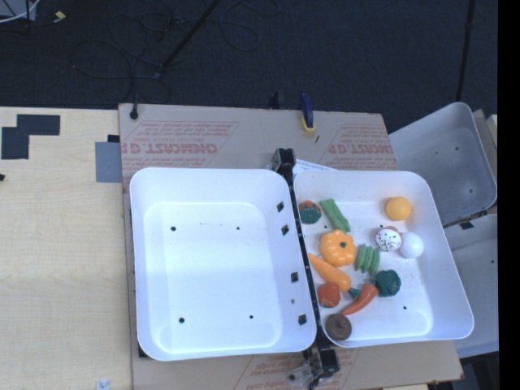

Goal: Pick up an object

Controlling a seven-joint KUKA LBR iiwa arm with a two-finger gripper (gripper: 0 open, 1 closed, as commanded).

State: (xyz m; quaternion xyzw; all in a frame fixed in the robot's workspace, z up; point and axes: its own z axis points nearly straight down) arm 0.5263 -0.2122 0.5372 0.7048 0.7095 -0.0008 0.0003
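Observation:
The right bin [439, 299] holds several small toy foods. An orange pumpkin [338, 247] lies near its middle, with a green pod [334, 214] and a round red-and-green piece [309, 212] above it. An orange ball [398, 208], a speckled white ball [388, 238] and a plain white ball [411, 245] lie at the right. Lower down are a striped green piece [367, 258], a dark green broccoli [387, 283], an orange carrot [330, 271], a red-orange chilli [361, 299], a small red piece [328, 295] and a brown disc [338, 327].
The left bin [150, 258] sits beside the right one on a cardboard sheet [203, 140]. A black divider with clips [294, 250] runs between the bins. A grey-white tray [455, 165] leans off the bench at the right.

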